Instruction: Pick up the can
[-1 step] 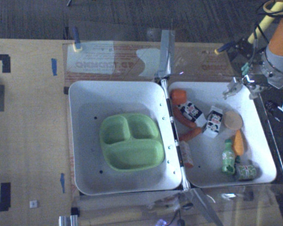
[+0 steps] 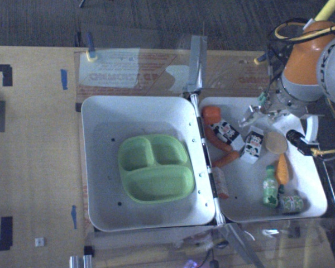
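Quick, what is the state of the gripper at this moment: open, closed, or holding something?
Gripper: cannot be told. It hangs over the back of the right bin, far from the can.

A green divided plate (image 2: 155,168) lies in the left bin (image 2: 95,116).

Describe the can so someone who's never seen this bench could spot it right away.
Look in the right-hand white bin, at its near right corner. The can lies there on its side beside a green bottle, below an orange carrot. It is short and silvery with a greenish label.
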`<state>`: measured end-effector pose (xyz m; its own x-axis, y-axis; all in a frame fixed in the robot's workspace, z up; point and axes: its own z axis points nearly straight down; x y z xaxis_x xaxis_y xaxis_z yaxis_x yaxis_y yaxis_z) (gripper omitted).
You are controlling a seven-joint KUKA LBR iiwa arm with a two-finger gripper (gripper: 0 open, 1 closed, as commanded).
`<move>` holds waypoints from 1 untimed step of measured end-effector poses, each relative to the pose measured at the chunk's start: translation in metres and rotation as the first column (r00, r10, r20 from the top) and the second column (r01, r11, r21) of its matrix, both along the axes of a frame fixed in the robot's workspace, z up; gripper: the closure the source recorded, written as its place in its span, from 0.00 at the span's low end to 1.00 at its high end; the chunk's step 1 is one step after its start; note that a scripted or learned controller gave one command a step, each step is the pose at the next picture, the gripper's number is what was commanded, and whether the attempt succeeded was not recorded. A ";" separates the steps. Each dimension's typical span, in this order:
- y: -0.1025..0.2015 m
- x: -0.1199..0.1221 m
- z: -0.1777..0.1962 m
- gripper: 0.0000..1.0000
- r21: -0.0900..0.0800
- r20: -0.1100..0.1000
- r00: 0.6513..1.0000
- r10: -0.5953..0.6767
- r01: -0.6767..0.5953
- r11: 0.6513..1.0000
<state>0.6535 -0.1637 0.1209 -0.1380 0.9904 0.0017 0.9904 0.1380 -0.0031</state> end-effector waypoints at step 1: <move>0.019 -0.008 -0.015 0.00 -0.002 0.005 0.999 -0.039 0.039 0.999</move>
<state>0.6452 -0.1446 0.1056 -0.0989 0.9951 -0.0008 0.9951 0.0989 0.0019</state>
